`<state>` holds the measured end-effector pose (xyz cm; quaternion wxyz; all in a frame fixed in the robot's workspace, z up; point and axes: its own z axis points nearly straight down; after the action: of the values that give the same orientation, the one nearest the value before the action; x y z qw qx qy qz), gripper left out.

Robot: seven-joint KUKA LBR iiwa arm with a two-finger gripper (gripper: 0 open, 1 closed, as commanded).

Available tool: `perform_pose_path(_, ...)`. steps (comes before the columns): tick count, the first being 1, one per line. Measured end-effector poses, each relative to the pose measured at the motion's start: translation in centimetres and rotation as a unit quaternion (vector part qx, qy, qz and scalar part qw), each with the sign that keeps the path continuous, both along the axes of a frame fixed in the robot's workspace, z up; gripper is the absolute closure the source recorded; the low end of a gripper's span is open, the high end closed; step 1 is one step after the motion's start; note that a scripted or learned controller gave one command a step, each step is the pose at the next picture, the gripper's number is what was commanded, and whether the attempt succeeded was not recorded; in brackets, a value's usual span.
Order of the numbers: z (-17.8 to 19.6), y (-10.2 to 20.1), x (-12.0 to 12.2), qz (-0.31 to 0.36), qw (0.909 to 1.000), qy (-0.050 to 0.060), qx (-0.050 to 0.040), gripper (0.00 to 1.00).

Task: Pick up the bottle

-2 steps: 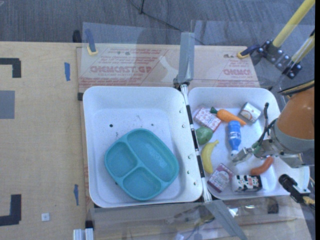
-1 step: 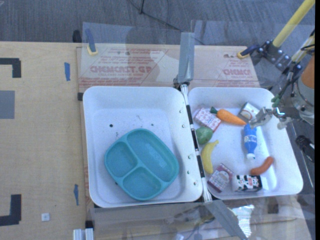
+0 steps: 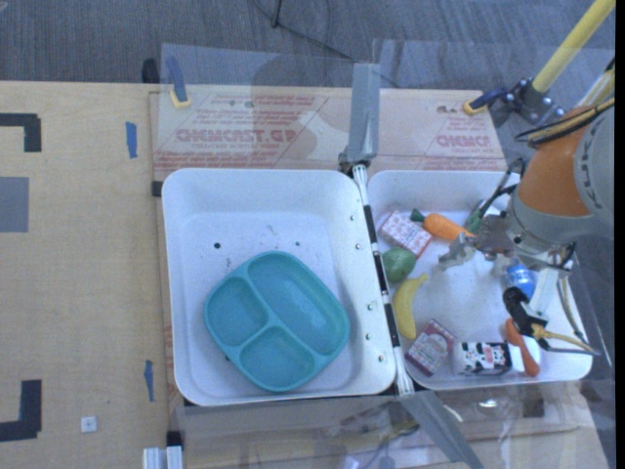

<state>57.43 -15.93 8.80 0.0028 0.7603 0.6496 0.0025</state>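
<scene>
Starting at the left, we see the left bin (image 3: pixel 186 203) holding a teal divided plate (image 3: pixel 276 319), lying flat and slightly turned, with three compartments that look bare; it seems to be a waiting place for goods and has no part in this step. Crossing the wall between the bins, the right bin (image 3: pixel 420 182) carries the clutter: a pink carton (image 3: pixel 403 232) near the divider, a green piece (image 3: pixel 397 263) just below it, a yellow banana (image 3: pixel 406 304) curving downward, and a second small pink box (image 3: pixel 430 348) at the near edge. Beside that box lies a black-and-white carton (image 3: pixel 485 358), and higher up an orange carrot (image 3: pixel 444 227) points toward the arm. Farther right, the gripper (image 3: pixel 467 249) hangs over the middle of this bin below the orange-banded wrist, and its two fingers appear spread apart with nothing between them. We take the bottle (image 3: pixel 520 281) to be the small blue-capped thing just right of the gripper, partly hidden under the wrist, so we cannot be sure of how it lies. An orange-handled tool (image 3: pixel 525 345) rests near it. We judge the grasp not yet made, since the fingers stand beside the bottle rather than around it.
</scene>
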Motion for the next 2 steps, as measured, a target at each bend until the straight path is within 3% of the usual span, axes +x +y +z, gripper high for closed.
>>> perform_pose_path(1,0.25,-3.21,2.73,0.040,0.9990,0.003,0.0174,0.00)
perform_pose_path(2,0.23,-3.36,3.22,0.080,0.9967,0.002,0.0158,0.00)
